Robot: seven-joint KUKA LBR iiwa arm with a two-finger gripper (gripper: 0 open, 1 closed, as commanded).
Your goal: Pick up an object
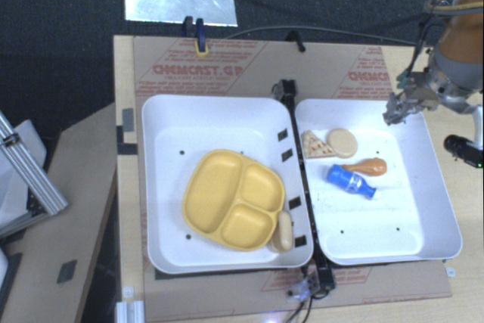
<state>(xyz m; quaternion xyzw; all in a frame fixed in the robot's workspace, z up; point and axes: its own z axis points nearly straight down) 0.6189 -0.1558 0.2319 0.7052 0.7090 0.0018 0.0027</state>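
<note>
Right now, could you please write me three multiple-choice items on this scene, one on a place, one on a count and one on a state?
1. The yellow tray lies in:
A. the left bin
B. the right bin
C. the bare bench

2. Compartments in the tray:
A. two
B. three
C. five

3. The blue bottle is:
A. upright
B. lying on its side
C. between the gripper's fingers

Answers:
1 A, it rests inside the left bin.
2 B, ridges divide it in three.
3 B, it lies flat in the right bin, apart from the gripper.
</note>
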